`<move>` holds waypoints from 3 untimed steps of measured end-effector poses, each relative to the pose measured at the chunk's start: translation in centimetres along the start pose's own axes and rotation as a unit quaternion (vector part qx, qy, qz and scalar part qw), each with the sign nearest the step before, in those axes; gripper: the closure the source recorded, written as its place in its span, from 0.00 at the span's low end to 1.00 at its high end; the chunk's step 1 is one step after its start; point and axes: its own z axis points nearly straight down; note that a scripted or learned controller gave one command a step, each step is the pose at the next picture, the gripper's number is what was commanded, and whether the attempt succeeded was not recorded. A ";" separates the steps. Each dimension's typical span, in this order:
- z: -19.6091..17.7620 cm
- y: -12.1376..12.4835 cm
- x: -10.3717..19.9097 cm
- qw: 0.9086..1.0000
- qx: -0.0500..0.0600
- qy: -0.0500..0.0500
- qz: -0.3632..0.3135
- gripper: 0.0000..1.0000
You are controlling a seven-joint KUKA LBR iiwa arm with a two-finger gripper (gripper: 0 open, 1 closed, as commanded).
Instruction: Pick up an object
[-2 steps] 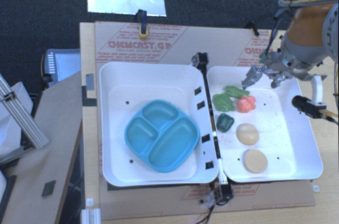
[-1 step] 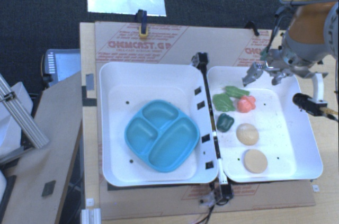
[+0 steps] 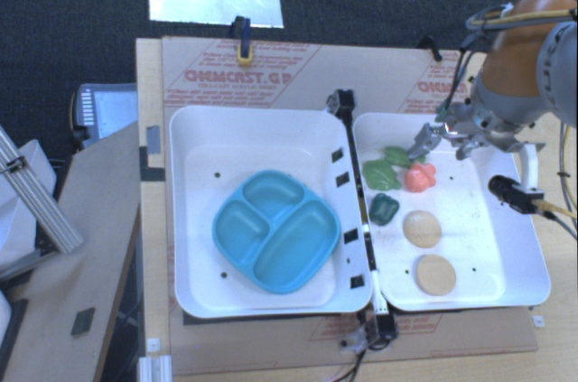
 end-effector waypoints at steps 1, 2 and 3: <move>4.5 0.2 0.9 1.000 0.000 0.000 -0.001 0.00; 9.0 0.3 0.9 1.000 0.000 0.000 -0.001 0.00; 7.8 0.5 0.9 1.000 -0.002 0.000 -0.001 1.00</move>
